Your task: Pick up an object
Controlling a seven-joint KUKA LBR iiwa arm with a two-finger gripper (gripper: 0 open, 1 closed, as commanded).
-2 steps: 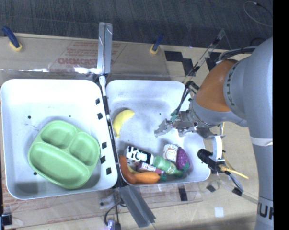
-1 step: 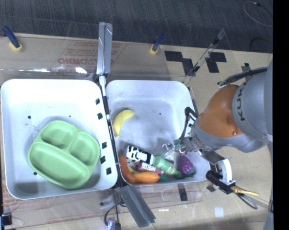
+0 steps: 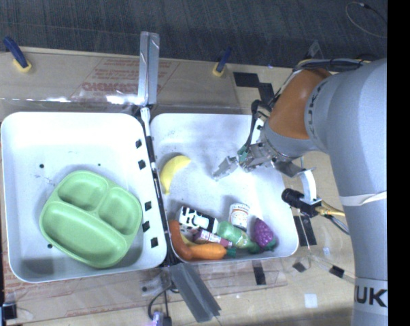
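My gripper [image 3: 223, 169] hangs over the middle of the right bin [image 3: 205, 131], pointing left and low above the bin floor. A yellow banana [image 3: 172, 170] lies to its left, by the bin's left wall and apart from the gripper. Along the bin's front edge sits a cluster: an orange carrot [image 3: 201, 251], a black-and-white packet [image 3: 194, 219], a small white jar [image 3: 239, 214], a green item [image 3: 234, 236] and a purple bunch of grapes [image 3: 262, 231]. Nothing shows in the gripper.
The left bin [image 3: 28, 141] holds a green divided plate [image 3: 91, 217]. A metal divider [image 3: 149, 66] stands between the bins at the back. The grey arm [image 3: 340, 134] covers the right bin's right side.
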